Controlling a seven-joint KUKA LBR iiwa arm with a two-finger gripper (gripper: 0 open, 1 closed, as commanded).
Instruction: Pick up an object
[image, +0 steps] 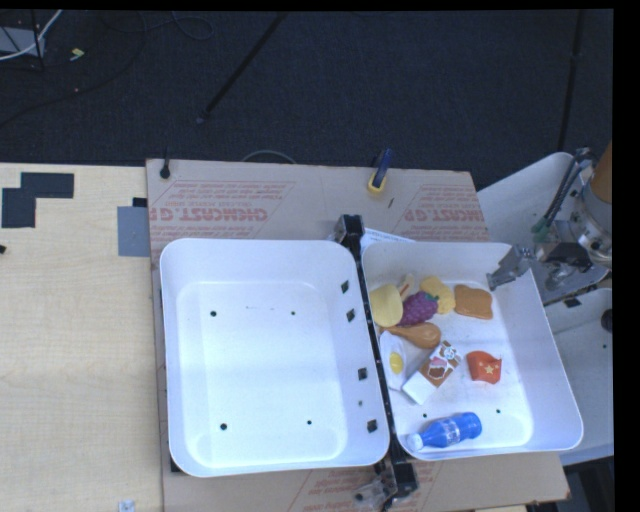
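The right bin holds several toy foods in a cluster: a yellow lemon, purple grapes, a yellow piece, an orange bread slice, a brown oblong piece, a small brown-and-white carton and a red piece. A blue bottle lies near the bin's front wall. My gripper hangs over the bin's far right rim, up and to the right of the bread slice, apart from every object. Nothing is visibly held.
The left bin stands beside the right one, with a black divider between them. Both rest on a cardboard sheet. A blue-and-yellow clamp sits at the cardboard's far edge. The grey arm enters from the right.
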